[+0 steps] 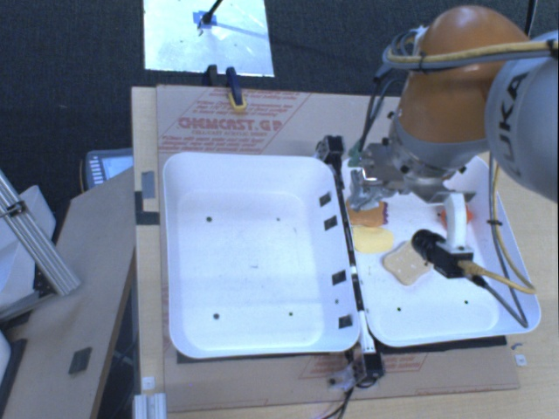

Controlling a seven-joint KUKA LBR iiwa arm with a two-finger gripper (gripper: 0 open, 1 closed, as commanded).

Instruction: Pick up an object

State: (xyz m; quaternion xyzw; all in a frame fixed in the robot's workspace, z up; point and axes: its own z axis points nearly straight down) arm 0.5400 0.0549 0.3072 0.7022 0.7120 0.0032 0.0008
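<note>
Gripper (362,186) hangs low over the far left part of the right bin (437,321), close to the dividing rims; whether it holds anything cannot be told from this angle. Just below it lie an orange piece (367,217), a yellow piece (376,240) and a tan toast-like slice (405,264). Nothing looks lifted yet, so the pick seems still to do. The left bin (253,251) sits beside it.

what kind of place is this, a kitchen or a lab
Most likely a robotics lab bench: a KUKA arm reaches over two white bins on a cardboard sheet, with toy-like food pieces in the right bin.
</note>
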